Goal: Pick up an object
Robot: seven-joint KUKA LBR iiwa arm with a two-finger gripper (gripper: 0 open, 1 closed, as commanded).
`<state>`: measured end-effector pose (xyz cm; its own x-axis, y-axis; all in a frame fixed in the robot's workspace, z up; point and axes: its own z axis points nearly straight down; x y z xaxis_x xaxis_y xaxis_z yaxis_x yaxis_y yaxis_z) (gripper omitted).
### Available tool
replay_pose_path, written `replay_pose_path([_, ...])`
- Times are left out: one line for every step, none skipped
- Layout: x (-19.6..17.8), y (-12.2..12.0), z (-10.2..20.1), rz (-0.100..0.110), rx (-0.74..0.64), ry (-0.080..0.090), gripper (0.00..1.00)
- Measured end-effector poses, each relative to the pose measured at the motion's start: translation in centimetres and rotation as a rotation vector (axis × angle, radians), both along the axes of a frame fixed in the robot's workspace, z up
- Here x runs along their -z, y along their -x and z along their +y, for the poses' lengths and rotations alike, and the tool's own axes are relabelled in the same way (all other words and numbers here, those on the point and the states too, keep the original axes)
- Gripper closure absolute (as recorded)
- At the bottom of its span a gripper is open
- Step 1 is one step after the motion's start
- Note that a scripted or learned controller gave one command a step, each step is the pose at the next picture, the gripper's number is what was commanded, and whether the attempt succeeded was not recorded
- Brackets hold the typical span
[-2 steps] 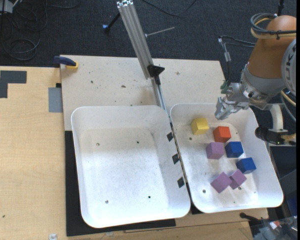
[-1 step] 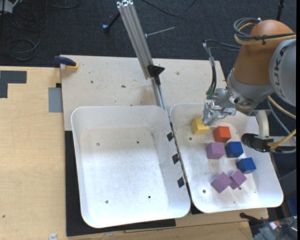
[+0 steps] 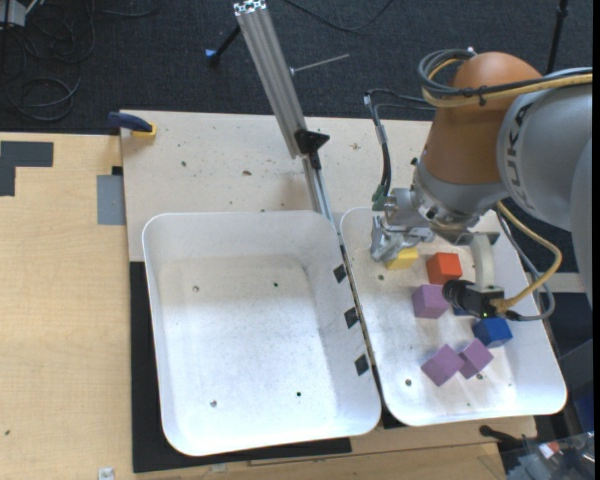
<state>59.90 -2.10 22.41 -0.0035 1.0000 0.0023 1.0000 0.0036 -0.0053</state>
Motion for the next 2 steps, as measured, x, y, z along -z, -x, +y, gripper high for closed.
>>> replay_pose_path([-0.1,1.7,5.1,0.000,-0.001,0.000,1.00])
replay_pose_path([0.5,1.2,10.5,-0.002,0.000,0.001,1.00])
